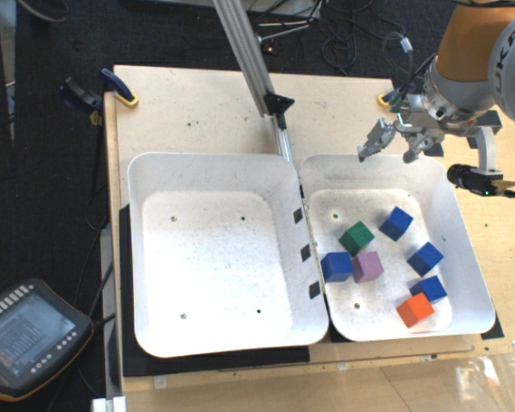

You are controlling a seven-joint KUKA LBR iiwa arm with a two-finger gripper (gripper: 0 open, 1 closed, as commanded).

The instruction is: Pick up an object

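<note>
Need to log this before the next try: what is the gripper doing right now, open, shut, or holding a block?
Gripper: open, holding nothing, above the far rim of the right bin; the blocks lie below it.

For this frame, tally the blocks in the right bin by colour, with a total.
Blue blocks: 4
Green block: 1
Purple block: 1
Orange block: 1
Total: 7, all in the right bin
</note>
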